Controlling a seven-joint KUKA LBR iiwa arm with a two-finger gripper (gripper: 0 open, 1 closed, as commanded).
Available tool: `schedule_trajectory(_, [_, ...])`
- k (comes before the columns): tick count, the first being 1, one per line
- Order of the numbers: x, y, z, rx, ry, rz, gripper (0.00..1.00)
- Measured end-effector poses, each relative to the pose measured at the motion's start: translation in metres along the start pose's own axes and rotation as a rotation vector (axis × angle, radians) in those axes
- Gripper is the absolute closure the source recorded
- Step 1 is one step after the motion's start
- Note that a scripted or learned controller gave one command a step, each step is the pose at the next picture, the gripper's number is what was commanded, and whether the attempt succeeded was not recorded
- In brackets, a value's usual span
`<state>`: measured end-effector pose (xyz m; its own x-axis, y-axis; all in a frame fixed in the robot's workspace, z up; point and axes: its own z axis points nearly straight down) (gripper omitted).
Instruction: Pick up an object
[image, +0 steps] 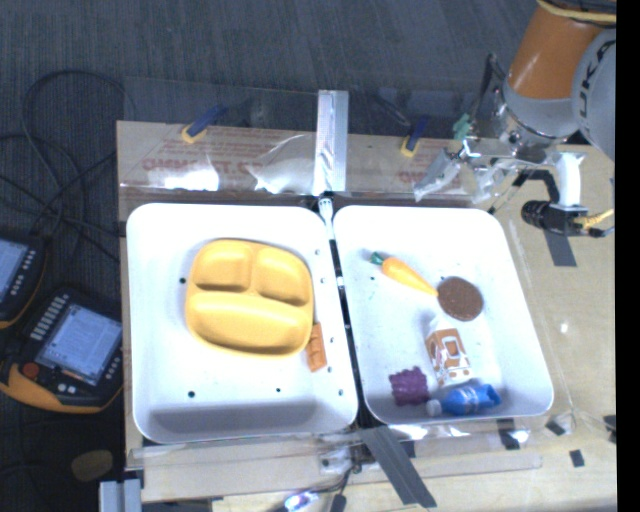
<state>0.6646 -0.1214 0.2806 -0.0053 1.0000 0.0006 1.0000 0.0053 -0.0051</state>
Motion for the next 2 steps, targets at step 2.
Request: schedule_trajectory(2, [0.004,-0.025,0.193,-0.011,-0.004,0.002,0.0])
